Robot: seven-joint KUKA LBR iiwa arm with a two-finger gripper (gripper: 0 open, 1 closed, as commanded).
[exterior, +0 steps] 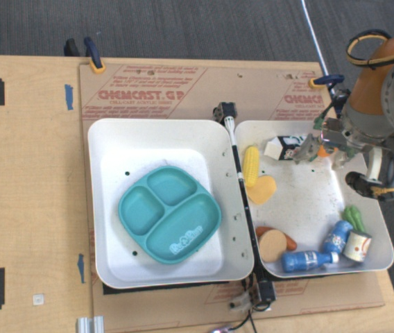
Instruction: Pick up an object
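Desk [23,186] carries two white bins side by side. Left bin [114,144]: teal tray [170,214] sitting mid-bin, nothing else in there. Right bin [308,200]: arm [381,109] coming in over far right corner, hand [310,148] low near far edge, honestly can't tell if open or closed. Small black-white box [284,146] just beside hand. Corn [251,166] and yellow piece [261,189] along left wall. Near edge: tan round thing [273,243], blue bottle [306,260], blue can [336,236], green bit [354,218], small cup [358,247] in near right corner.
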